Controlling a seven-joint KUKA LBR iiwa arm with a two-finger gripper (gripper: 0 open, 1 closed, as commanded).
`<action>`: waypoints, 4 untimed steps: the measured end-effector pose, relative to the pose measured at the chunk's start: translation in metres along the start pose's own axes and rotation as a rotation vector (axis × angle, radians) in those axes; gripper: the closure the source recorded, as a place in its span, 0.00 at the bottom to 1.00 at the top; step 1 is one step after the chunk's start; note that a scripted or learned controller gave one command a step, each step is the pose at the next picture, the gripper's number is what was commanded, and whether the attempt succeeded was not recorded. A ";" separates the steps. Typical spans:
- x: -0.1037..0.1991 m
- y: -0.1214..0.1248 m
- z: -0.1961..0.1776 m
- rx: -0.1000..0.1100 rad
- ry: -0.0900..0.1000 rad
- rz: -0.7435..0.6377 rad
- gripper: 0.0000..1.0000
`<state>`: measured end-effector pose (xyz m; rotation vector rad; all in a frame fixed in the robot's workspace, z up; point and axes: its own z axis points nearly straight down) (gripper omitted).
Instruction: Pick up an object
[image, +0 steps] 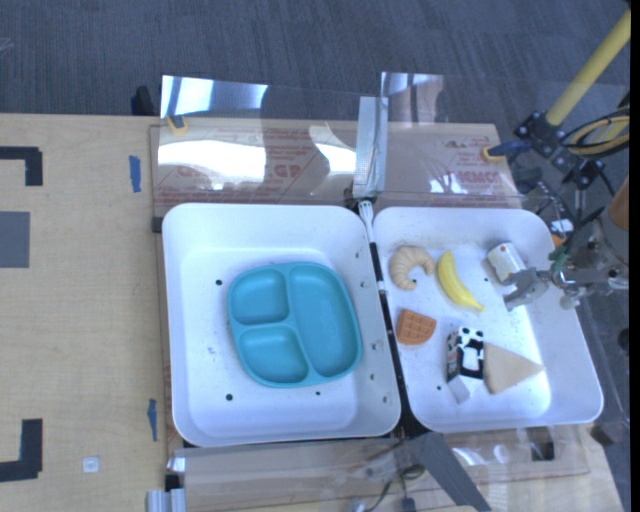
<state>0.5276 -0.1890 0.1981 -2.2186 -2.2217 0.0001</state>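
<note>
**Two bins, food toys on the right, gripper parked at the edge**

Starting at the front of the right bin (575, 400): there's a tan wedge (512, 370) that looks like a cheese or sandwich slice, and touching its left side a small black-and-white object (465, 352), too small to identify. Just behind those sits a little orange waffle (416, 326). Further back you get a croissant (410, 265) and a yellow banana (457, 280) side by side, close but apart, then a small white-grey cylinder (503, 260) near the back right.

The left bin (190, 400) holds a teal divided plate (293, 322) with three compartments, nothing in them.

The gripper (524, 290) comes in over the right bin's right rim, sitting just beside the cylinder and right of the banana. Honestly can't tell how far apart the jaws are, and nothing is visibly between them.

Behind both bins are clear plastic panels (300, 150).
</note>
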 end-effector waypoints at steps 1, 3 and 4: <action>0.049 0.057 0.094 0.008 0.003 -0.005 0.00; 0.077 0.120 0.099 -0.011 -0.004 -0.005 1.00; 0.171 0.127 0.006 -0.015 0.003 -0.011 1.00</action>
